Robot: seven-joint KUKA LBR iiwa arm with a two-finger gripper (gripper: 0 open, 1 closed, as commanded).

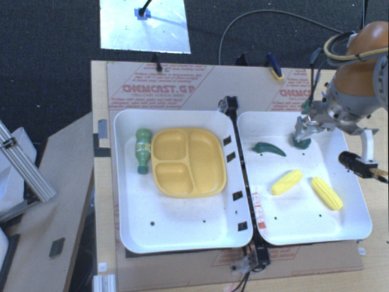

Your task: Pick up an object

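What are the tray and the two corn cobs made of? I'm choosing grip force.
The tray looks like moulded hard plastic: uniform yellow, smooth, with rounded compartments. The corn cobs look like toy plastic, evenly yellow and faintly shiny; whether rigid or soft cannot be told.

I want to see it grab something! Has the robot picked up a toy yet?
Not yet. The gripper is low in the right bin, at a dark green thing. The green pepper and two corn cobs lie loose. Lifting is left.
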